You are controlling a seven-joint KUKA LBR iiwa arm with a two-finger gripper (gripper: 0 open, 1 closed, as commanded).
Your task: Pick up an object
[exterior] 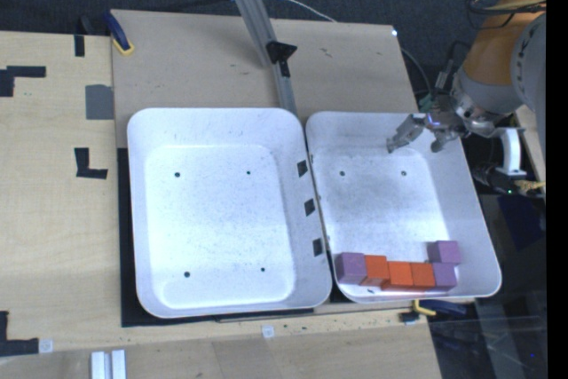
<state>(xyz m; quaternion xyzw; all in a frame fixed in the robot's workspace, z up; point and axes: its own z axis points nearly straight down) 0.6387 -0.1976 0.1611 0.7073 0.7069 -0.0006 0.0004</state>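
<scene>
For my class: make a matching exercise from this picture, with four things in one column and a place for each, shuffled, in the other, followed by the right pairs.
Things
1. end effector
2. purple and orange blocks
3. left bin
4. metal pole

Places
A. along the near wall of the right bin
B. running from the top of the view down to where the two bins meet
C. over the far right corner of the right bin
D. beside the right bin, on the side away from the arm

Pairs: 1-C, 2-A, 3-D, 4-B
</scene>
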